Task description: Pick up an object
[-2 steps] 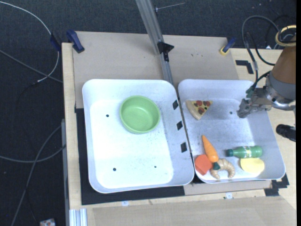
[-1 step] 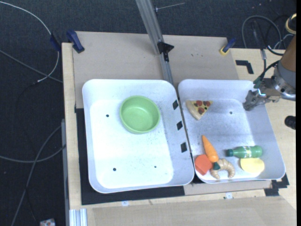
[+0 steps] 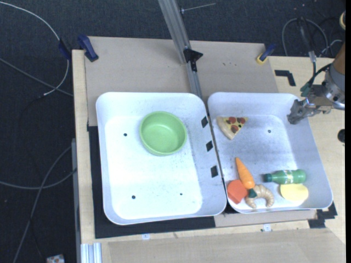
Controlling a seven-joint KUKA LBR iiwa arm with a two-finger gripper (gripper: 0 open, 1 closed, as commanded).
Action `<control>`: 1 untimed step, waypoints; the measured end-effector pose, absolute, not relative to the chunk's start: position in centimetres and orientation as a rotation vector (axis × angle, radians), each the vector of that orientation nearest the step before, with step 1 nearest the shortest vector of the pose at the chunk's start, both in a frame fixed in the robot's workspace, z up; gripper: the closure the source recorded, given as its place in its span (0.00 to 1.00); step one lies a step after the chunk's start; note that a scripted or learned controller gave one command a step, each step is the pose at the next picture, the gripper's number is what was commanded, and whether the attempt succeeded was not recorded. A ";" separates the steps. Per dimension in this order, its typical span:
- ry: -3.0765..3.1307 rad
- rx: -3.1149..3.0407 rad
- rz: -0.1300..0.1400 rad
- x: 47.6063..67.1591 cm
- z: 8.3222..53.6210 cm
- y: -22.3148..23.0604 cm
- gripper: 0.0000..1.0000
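Overhead, the gripper [image 3: 296, 113] hangs at the right bin's [image 3: 307, 147] two-o'clock rim, nothing between its parts; whether it is spread or pressed together cannot be told from this slant. No object is picked out yet. Candidates lie in that bin: a pizza slice [image 3: 231, 126] at eleven o'clock, well apart from the rest, and a cluster along the six-o'clock edge — carrot [image 3: 244, 172], red block [image 3: 237, 191], shrimp [image 3: 261, 196], green bottle [image 3: 284, 176] and yellow piece [image 3: 293, 192], several touching or just beside one another. All look like light, stiff plastic toys, smooth and likely slippery, not fragile. The pizza slice seems the easiest take: flat, alone, pinched across its narrow width. The bottle would probably roll, so a grip across its round body at mid-length suits it; the carrot tapers and may squirt out unless held near its thick end. A green bowl [image 3: 163, 132] sits in the left bin [image 3: 115, 147] at its twelve o'clock, graspable only by the rim.
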State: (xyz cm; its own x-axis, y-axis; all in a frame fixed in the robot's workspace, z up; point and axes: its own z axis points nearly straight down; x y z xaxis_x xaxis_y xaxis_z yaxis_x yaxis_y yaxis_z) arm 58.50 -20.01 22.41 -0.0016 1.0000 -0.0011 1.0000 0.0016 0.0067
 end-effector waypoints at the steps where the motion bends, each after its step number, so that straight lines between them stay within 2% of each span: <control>1: 2.228 2.215 0.006 59.4 22.6 -15.4 1.00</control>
State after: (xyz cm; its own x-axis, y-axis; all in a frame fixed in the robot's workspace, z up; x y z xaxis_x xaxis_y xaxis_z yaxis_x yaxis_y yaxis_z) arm 59.43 -15.41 22.58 -0.0059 1.0000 0.0028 1.0000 0.0059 0.0024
